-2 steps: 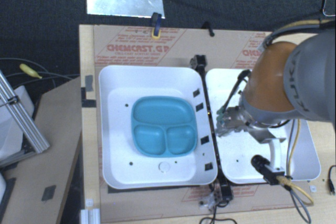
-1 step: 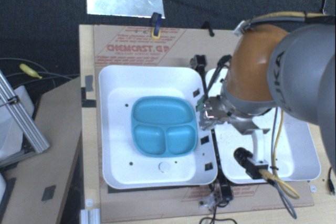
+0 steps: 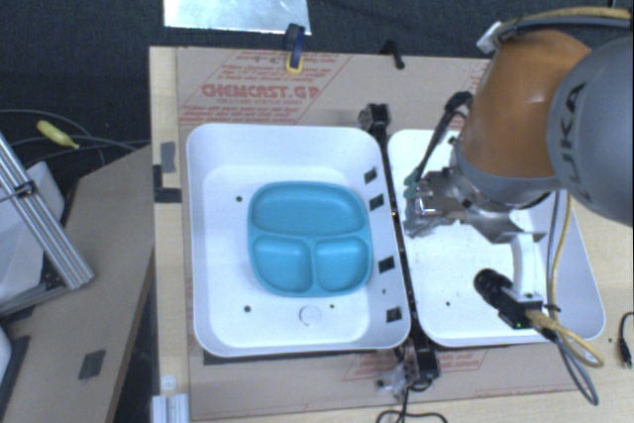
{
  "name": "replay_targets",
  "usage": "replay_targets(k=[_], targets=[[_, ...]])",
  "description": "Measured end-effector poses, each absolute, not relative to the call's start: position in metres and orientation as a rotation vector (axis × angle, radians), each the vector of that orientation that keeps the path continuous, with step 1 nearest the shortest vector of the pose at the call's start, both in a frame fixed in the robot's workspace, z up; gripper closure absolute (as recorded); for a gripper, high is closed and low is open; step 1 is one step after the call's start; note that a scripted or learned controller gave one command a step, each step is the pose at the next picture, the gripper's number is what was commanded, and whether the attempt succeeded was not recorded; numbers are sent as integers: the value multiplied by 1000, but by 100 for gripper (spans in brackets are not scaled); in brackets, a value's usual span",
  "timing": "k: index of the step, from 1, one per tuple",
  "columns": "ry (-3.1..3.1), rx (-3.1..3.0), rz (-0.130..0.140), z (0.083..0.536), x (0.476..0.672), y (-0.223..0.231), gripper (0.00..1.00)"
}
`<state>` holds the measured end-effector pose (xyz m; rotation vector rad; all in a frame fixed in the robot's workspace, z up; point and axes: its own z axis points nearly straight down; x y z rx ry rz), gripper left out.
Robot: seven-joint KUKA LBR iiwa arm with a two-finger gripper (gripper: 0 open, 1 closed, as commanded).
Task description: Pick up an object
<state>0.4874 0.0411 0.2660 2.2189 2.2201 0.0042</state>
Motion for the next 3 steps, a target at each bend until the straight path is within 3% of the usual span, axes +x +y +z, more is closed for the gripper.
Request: replay_targets(k=[1, 2, 3], targets=[[2230, 2213, 2, 252, 486, 103, 100], [2225, 2203, 31, 419, 536, 149, 100], [2227, 2207, 26, 544, 522, 184, 100]])
